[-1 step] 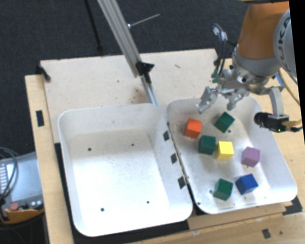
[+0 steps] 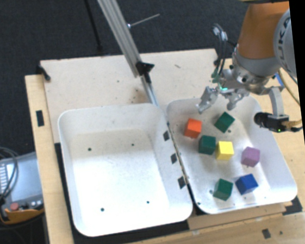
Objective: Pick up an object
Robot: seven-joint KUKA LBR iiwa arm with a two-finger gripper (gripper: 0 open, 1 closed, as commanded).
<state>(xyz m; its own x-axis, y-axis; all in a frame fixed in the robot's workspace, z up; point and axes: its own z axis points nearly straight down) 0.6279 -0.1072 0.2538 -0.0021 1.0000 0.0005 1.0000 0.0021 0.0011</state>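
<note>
Several small cubes lie in the right bin [image 2: 275, 187]: an orange cube [image 2: 193, 128], a dark green cube [image 2: 225, 122], another green cube [image 2: 207, 145], a yellow cube [image 2: 224, 149], a purple cube [image 2: 250, 156], a blue cube [image 2: 247, 183] and a third green cube [image 2: 223, 189]. My gripper [image 2: 219, 101] hangs above the bin's far end, just beyond the orange and dark green cubes. Its two fingers are spread apart with nothing between them.
The left bin [image 2: 119, 166] sits beside the right one, divided by a raised rim. A slanted metal pole [image 2: 123, 37] rises from the bench behind the bins. A grey box with cables [image 2: 15, 186] lies off the bench at the left.
</note>
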